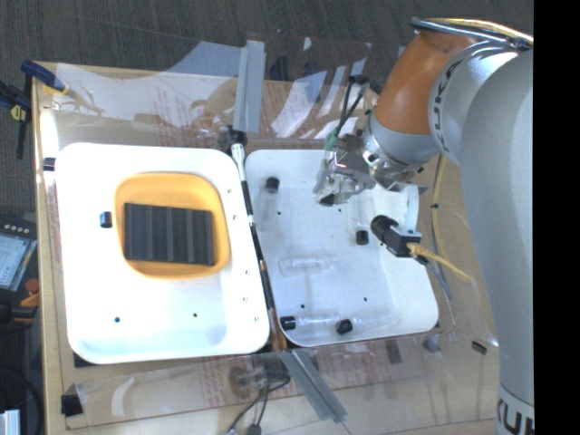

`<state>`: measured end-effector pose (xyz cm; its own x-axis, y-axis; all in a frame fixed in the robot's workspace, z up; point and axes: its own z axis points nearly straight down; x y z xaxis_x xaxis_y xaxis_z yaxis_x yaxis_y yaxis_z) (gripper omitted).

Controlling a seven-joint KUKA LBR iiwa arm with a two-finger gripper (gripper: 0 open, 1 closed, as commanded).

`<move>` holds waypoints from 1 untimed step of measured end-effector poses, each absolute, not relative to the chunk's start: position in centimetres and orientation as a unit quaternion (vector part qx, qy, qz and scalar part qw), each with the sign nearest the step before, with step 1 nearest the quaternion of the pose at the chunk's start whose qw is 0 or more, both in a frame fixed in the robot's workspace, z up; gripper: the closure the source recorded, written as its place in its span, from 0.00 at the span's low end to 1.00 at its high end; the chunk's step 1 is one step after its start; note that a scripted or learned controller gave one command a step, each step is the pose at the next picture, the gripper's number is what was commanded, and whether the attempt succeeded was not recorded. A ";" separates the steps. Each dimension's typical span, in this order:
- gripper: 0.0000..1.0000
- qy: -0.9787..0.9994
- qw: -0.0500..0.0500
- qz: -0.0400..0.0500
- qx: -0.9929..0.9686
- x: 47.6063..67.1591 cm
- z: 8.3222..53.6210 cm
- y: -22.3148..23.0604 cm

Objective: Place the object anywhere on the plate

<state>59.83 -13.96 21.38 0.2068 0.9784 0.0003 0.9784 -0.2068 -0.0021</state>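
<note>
You see the dark ribbed block [172,232] lying flat on the yellow plate [168,190] in the left bin [136,333], left of centre in the frame, its long axis running left to right and its ribs running top to bottom. The right bin [399,311] holds several small dark bits [270,185]. The gripper [340,184] hangs over that bin's upper part, and you cannot tell whether it is open or closed.

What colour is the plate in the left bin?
Yellow-orange; the plate carries a dark ribbed block, seen in the camera view.
</note>
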 end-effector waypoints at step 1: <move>1.00 -0.684 0.001 0.001 -0.730 60.6 23.4 -7.4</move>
